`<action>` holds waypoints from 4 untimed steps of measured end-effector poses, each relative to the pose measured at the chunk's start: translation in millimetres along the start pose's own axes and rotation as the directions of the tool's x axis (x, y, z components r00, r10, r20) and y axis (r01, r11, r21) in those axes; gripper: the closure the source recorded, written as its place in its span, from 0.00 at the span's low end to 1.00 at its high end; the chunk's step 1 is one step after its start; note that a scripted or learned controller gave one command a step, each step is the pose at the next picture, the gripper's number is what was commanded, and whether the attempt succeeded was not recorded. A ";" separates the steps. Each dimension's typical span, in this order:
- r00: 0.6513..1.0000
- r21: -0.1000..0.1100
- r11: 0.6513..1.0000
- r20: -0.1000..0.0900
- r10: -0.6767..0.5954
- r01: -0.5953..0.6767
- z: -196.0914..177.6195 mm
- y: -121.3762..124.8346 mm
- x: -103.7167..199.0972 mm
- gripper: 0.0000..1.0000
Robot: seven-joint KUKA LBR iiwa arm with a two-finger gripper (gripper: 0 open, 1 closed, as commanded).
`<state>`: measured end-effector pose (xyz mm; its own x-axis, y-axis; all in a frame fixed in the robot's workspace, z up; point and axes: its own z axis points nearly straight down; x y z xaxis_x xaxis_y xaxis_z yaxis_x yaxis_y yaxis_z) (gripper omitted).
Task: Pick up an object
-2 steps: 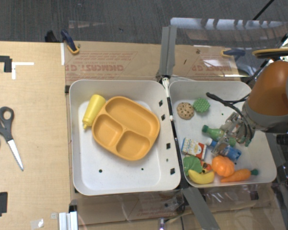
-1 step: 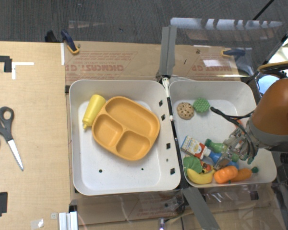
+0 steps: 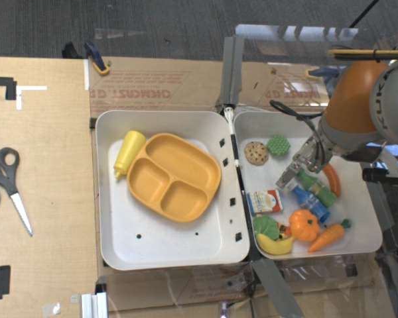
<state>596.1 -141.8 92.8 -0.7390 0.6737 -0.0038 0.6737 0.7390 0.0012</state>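
Single fixed camera, mounted above the table (image 3: 40, 177), looks down at a slant; both bins occupy frame centre and right.

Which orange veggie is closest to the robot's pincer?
The curved orange pepper, right beside the pincer near the right bin's far side. The pumpkin and carrot lie nearer the front edge.

Legible markings, one item with two partial ones:

1. Cardboard sheet (image 3: 160, 85) behind the left bin: red printed lettering, upside down and mirrored from the camera, apparently "CHEMICAL GUYS"; smaller red lines beneath it too fine to read.
2. Arm casing (image 3: 393, 111), right edge: part of large dark letters, "KU".
3. Small carton (image 3: 265, 202) in the right bin: red-and-white label, print illegible.
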 end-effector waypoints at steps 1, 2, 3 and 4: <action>0.992 0.002 0.992 -0.001 0.127 -0.127 0.5 -48.0 42.0 0.00; 0.989 0.002 0.989 -0.003 0.148 -0.148 0.7 -53.4 88.4 0.00; 0.980 0.001 0.980 0.000 0.199 -0.199 0.0 -20.1 -4.1 0.00; 0.988 0.001 0.988 -0.004 0.153 -0.153 0.9 -63.3 25.7 0.00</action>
<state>534.4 -171.3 91.7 -0.6272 0.7789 0.0003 0.7789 0.6272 0.0004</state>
